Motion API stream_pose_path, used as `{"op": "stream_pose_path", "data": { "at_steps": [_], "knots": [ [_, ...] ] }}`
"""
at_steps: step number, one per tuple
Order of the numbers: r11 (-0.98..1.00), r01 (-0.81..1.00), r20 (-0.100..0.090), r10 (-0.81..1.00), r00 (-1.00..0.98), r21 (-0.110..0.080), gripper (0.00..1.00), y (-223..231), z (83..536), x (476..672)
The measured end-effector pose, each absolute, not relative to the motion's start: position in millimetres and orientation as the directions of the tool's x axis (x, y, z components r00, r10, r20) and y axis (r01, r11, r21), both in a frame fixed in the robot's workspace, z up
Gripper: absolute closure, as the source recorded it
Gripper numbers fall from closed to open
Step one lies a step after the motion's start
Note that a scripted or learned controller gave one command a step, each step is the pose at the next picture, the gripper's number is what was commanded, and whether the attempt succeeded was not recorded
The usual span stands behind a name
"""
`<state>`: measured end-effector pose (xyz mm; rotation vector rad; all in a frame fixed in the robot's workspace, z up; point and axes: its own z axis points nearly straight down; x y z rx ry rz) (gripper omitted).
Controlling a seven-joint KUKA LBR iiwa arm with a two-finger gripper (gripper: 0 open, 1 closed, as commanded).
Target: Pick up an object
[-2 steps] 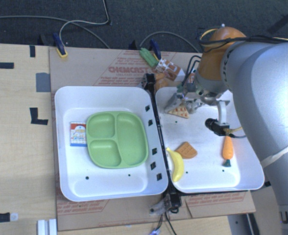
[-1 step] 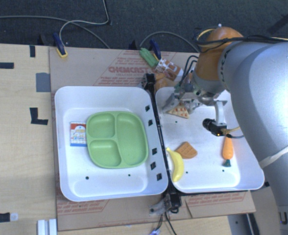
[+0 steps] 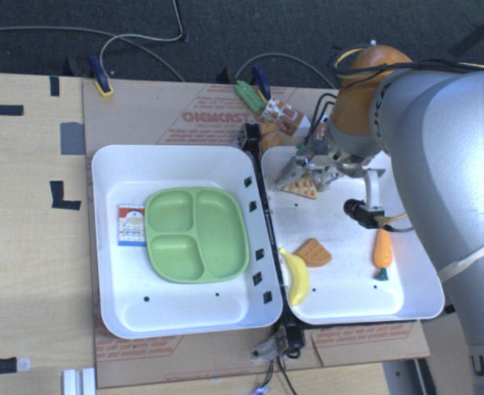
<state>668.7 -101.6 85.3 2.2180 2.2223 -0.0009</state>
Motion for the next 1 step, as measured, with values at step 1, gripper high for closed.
{"op": "stream_pose_path", "data": {
  "at_steps": [1],
  "knots": [
    [0.001,1.000,-0.003,1.000,-0.001,0.001,0.00,-100.7,85.3,668.6]
  ]
}}
